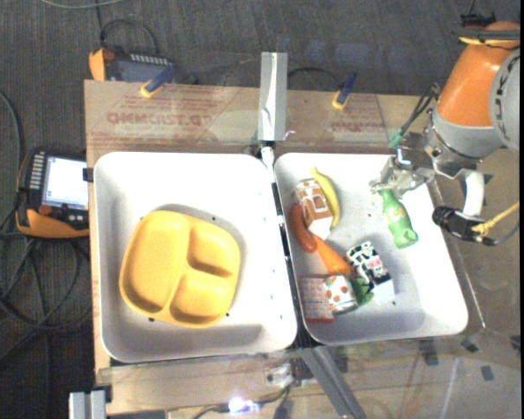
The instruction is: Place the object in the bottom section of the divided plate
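The counter (96,112) carries two white bins; the left bin (113,182) holds the yellow divided plate (182,267), the right bin (437,308) the clutter. The gripper (400,178) hovers over the green bottle (398,218), touching its neck; whether the fingers grip it I cannot tell. A good grasp would centre on the neck, then lift straight before crossing over.

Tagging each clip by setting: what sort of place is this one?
Most likely a robot lab workbench, not a kitchen. Two white bins sit side by side on a bench over grey carpet with loose cables, a grey-and-orange arm reaches in, and a control handset lies beside the left bin.
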`<state>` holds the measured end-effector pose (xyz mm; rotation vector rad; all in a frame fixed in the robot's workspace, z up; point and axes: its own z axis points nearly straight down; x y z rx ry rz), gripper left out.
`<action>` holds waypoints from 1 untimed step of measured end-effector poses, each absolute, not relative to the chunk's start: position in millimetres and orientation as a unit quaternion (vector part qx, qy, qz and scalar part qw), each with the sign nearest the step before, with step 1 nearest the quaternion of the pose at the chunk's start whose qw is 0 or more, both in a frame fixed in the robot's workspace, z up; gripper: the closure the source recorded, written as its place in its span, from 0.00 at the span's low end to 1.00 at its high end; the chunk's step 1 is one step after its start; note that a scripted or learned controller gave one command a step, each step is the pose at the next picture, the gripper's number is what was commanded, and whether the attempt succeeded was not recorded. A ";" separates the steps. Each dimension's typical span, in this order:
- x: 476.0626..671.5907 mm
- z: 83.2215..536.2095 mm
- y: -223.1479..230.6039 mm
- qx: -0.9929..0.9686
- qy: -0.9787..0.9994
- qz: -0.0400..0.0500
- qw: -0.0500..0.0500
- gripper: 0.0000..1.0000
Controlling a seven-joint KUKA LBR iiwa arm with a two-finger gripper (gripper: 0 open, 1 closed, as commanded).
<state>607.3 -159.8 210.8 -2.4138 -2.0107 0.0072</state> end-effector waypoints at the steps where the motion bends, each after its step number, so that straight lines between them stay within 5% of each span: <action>1: 600.3 172.9 -103.3 -0.670 -0.743 0.001 0.001 1.00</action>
